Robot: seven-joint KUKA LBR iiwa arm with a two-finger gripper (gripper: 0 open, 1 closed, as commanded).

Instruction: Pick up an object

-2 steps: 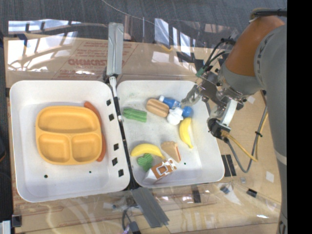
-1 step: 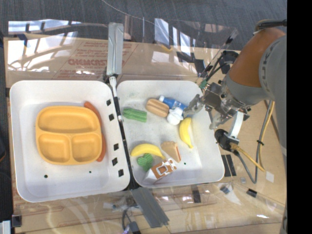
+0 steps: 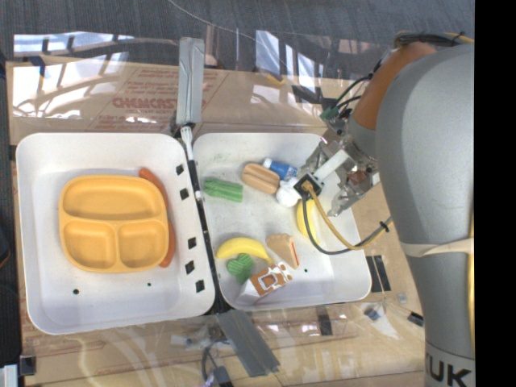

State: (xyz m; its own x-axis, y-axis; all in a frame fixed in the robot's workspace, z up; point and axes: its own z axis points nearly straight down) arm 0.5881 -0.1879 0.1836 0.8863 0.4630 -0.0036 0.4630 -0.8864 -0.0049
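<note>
Grey arm (image 3: 427, 151) looms at the right, its hand (image 3: 352, 185) low over the right bin's (image 3: 250, 216) right side; wide or narrow, I cannot tell. Just beside it lies a rounded yellow toy (image 3: 306, 220), partly hidden. Nearby lie a pizza wedge (image 3: 283, 249), banana (image 3: 242, 249), hot dog (image 3: 260, 177) and green cucumber (image 3: 222, 189). The left bin (image 3: 40, 216) carries a yellow divided tray (image 3: 113, 222).

Banana (image 3: 242, 249), green vegetable (image 3: 222, 189), hot dog (image 3: 261, 178), right bin (image 3: 334, 268)

A smooth, matt plastic look is shown by the yellow divided tray (image 3: 113, 192); the white bins (image 3: 48, 297) are seen as glossy plastic
</note>
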